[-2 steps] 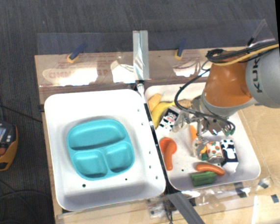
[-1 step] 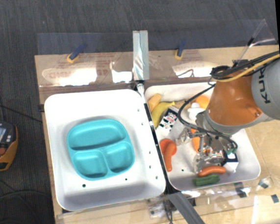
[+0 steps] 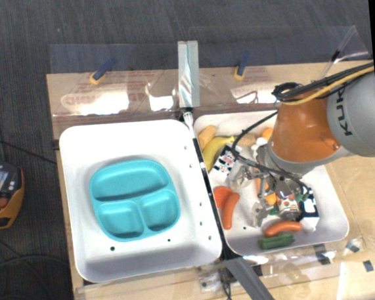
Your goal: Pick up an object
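- Green pepper-like toy [image 3: 277, 241] and orange-red sausage-shaped toy [image 3: 282, 228] lie at the near edge of the right bin [image 3: 333, 221], just below the pincer [image 3: 269, 194].
- Pincer is down among the clutter in the right bin; the arm [image 3: 304, 131] with its orange band hides much of it, so I cannot tell its spread or whether anything is caught.
- Step, my read: descent or grasp attempt in the right bin, nothing visibly lifted yet.
- Next move needs a firm close on one item, then a straight lift clear of its neighbours.
- Left of the pincer: orange carrot toy [image 3: 227, 205], banana [image 3: 212, 149] further up, small checkered item [image 3: 225, 162] between.
- Left bin [image 3: 85, 255], well left of the pincer, holds a teal divided tray [image 3: 134, 197], three compartments, nothing in them.
- Both bins sit on the bench [image 3: 63, 92].
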`<control>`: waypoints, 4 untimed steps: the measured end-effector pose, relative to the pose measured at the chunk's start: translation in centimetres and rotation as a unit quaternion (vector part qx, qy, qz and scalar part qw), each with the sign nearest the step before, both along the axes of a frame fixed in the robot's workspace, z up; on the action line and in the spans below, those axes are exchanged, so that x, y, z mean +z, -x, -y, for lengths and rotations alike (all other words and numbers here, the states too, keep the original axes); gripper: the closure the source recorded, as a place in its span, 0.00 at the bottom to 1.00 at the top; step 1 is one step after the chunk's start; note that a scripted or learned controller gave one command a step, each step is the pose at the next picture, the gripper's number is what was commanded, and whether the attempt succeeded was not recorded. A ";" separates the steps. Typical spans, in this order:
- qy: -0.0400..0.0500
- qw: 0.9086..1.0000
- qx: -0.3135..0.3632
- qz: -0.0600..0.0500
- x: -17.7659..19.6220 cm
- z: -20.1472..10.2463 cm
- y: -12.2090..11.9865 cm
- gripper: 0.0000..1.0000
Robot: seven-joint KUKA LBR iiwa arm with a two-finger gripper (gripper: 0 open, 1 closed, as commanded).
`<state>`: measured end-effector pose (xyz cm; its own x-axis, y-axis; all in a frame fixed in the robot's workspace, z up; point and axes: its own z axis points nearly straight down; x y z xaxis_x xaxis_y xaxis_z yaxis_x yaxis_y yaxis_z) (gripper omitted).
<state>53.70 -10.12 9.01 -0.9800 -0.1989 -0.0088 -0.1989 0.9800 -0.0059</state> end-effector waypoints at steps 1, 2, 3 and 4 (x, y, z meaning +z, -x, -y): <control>0.001 1.000 0.001 0.002 1.1 -0.1 -0.2 1.00; -0.002 0.999 -0.046 -0.003 3.7 4.3 -2.0 1.00; -0.002 0.999 -0.046 -0.004 3.6 4.3 -2.0 0.00; -0.001 0.999 -0.036 0.000 0.0 3.2 -2.7 0.00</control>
